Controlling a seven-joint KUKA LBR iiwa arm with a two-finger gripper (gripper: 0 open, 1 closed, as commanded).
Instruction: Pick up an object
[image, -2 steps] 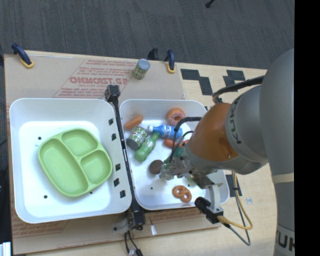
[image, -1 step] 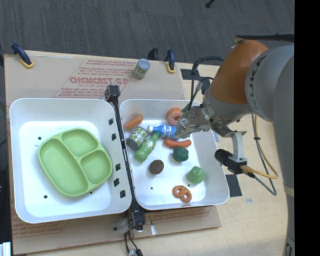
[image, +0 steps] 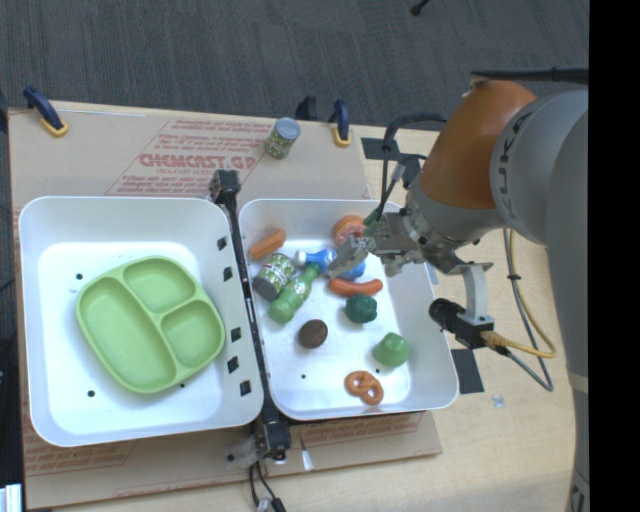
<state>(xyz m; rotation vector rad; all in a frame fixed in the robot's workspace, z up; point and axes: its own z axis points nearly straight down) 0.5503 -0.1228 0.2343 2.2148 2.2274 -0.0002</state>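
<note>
From my seat, the left bin (image: 40, 330) holds a green divided plate (image: 150, 322). The right bin (image: 425, 385) has the toys: green bottle (image: 290, 297), brown ball (image: 313, 333), pretzel (image: 364, 386), and an orange sausage (image: 355, 286). My end effector (image: 352, 258) sits low just above that sausage, by a blue piece (image: 322, 260). Can't tell its grip state.

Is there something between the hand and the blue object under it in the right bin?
Nothing visible. The hand is directly over the blue object; a sausage and a bottle lie close beside.
</note>
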